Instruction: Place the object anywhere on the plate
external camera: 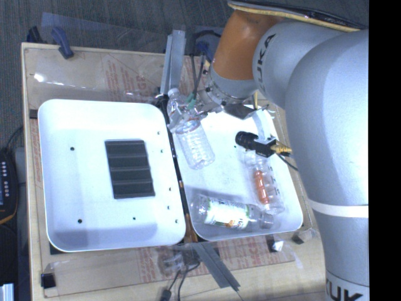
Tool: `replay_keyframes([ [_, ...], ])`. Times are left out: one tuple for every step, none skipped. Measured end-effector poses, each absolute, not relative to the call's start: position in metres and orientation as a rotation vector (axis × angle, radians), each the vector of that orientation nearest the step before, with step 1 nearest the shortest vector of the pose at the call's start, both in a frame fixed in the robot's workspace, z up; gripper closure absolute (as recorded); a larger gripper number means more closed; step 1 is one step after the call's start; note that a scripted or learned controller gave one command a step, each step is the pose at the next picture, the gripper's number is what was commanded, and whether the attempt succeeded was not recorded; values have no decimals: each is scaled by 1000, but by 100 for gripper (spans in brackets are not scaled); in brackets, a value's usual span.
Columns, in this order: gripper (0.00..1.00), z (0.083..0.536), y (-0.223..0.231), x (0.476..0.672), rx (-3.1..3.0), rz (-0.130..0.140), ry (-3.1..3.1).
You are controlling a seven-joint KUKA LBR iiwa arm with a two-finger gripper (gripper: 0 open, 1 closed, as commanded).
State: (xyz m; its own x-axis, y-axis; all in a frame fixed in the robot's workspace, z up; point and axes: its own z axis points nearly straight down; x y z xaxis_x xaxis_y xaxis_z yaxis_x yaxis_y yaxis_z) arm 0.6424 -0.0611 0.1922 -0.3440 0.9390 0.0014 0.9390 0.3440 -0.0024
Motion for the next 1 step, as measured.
replay_keyframes([
  [100, 246, 10, 617, -1557, 1, -2730],
])
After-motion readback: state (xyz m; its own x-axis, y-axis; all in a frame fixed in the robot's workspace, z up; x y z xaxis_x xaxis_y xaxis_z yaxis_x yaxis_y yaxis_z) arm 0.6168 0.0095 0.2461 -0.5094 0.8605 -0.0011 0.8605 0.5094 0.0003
